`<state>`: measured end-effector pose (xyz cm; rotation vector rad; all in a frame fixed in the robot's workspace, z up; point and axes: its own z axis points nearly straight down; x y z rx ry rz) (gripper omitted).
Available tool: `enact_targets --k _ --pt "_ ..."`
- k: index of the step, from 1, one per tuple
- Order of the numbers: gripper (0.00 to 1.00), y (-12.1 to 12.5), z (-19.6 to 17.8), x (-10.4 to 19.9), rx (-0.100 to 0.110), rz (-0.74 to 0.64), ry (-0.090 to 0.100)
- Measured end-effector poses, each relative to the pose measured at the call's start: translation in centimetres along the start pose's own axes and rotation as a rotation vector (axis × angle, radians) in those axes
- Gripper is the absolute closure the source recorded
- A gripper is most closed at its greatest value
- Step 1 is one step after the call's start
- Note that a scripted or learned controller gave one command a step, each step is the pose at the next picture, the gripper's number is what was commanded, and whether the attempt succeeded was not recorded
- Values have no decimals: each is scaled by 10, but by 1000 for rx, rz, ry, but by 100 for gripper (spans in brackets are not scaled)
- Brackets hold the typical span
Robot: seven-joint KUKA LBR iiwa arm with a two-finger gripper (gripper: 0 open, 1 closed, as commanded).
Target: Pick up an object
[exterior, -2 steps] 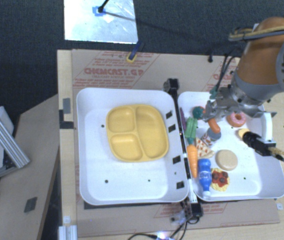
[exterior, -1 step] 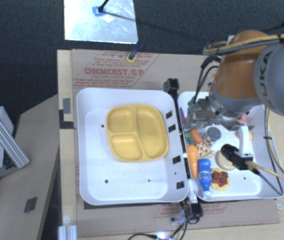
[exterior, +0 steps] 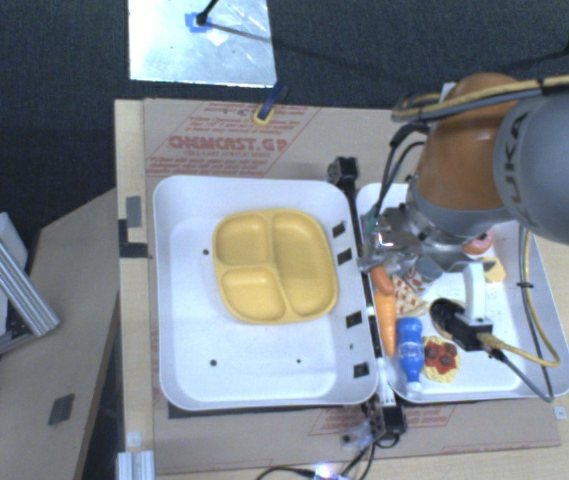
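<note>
My gripper (exterior: pixel 398 266) hangs low over the left part of the right bin (exterior: pixel 554 353), under the grey and orange wrist. Just below it an orange carrot (exterior: pixel 386 315) lies along the bin's left wall. A small blue bottle with a white cap (exterior: pixel 410 349) lies in front of the carrot. Beside the bottle sits a red and yellow toy food piece (exterior: pixel 442 361). The arm hides much of this bin. I see nothing held by the gripper.
The left bin (exterior: pixel 184 368) holds a yellow divided plate (exterior: pixel 272 265). A pink item (exterior: pixel 480 242) and a small yellow piece (exterior: pixel 494 270) peek out right of the wrist. A black part with a yellow cable (exterior: pixel 456 322) crosses the right bin.
</note>
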<state>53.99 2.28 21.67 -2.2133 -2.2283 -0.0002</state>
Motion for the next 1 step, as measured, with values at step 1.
enact_targets --k 1 --pt "100 -11 -15 -10 -3 6 0"
